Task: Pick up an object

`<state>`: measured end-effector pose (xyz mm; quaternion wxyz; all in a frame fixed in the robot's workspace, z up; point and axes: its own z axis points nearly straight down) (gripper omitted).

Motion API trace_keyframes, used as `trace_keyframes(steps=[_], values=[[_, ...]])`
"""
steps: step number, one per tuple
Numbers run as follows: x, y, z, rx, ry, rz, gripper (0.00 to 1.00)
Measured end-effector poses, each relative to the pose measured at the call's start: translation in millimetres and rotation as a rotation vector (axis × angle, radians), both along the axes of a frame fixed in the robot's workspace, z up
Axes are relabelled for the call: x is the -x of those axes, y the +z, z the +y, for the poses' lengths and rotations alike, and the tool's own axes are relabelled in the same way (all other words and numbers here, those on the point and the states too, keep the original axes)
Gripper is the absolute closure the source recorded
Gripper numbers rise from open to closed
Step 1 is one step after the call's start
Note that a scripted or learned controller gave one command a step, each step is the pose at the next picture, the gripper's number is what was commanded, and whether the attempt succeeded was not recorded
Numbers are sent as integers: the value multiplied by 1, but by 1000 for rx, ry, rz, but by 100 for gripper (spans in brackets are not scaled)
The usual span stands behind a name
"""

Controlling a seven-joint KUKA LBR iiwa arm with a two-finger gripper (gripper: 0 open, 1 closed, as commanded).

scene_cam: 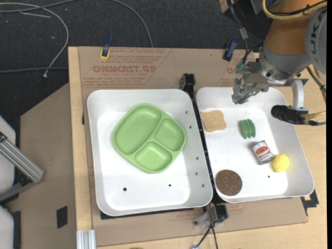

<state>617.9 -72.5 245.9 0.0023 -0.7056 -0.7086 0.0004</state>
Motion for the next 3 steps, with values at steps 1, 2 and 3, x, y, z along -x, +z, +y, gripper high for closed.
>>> trace_keyframes(steps=[1,2,3], values=[[18,-10,42,0,0,0,100],[54,-18,92,0,0,2,100],[72,-13,143,-1,2,0,100]])
